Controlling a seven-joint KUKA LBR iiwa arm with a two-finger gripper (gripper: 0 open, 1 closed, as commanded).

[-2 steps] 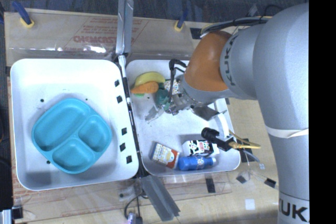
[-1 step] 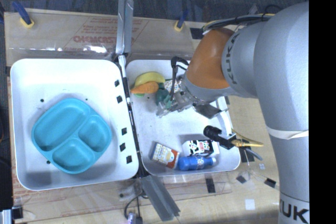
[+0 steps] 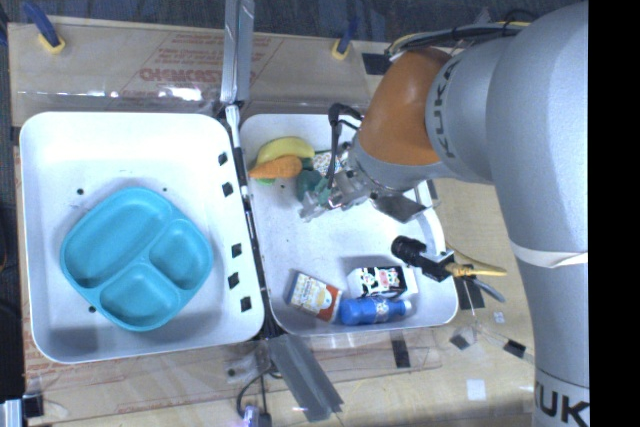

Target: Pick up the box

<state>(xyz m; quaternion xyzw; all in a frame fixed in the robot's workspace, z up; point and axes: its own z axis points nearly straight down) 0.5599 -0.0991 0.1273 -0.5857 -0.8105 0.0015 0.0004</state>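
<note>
Reaching in from the right, the arm is holding its gripper (image 3: 322, 198) low in the right bin (image 3: 432, 315), near a banana (image 3: 283, 151) and carrot (image 3: 274, 169); whether it is open or grasping anything cannot be told. Well apart, the small box (image 3: 313, 295) is lying by the front wall, beside a blue bottle (image 3: 375, 310). A blue divided plate (image 3: 137, 257) is sitting in the left bin (image 3: 60, 140).

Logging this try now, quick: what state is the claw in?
Claw: down in the right bin beside the banana and carrot; grip state cannot be told.
</note>
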